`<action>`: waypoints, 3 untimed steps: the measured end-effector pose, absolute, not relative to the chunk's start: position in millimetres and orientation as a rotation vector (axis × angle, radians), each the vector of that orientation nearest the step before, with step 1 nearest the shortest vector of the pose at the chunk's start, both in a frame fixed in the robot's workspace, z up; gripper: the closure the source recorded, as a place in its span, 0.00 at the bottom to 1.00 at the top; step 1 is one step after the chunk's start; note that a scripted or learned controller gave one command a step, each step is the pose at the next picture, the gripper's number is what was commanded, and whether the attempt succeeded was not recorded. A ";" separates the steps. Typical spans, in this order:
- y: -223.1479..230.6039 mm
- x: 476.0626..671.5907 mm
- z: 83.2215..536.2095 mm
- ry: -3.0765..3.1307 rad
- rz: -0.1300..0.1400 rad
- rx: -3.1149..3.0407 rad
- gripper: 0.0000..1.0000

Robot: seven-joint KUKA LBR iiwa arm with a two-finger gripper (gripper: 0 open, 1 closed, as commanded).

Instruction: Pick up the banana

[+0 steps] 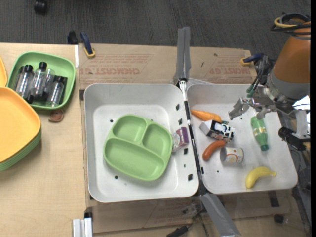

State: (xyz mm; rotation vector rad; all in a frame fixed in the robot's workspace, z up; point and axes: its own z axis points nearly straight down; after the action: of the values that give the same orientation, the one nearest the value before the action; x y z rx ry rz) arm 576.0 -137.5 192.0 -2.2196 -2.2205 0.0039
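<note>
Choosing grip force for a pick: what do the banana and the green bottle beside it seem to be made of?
Banana: probably a moulded plastic toy, with an even, spotless yellow skin and a slight sheen. Green bottle: seemingly translucent plastic, glossy, with light showing through its body and a pale cap. Neither material is certain from this view.

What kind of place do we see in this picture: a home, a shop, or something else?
Most likely a robot test lab. A grey and orange robot arm reaches over two white bins taped onto cardboard, which hold toy food such as a banana and a carrot. Office chair wheels stand on carpet behind.
</note>
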 end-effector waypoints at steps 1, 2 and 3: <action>-138.2 576.0 199.9 -2.219 0.006 -2.220 1.00; -122.9 562.6 120.9 -2.292 -0.025 -2.185 1.00; -171.1 597.3 114.0 -2.316 -0.041 -2.173 1.00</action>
State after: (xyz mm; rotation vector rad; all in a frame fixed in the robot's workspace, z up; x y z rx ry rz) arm 597.3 -171.1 114.0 -2.1734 -2.3162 -0.0406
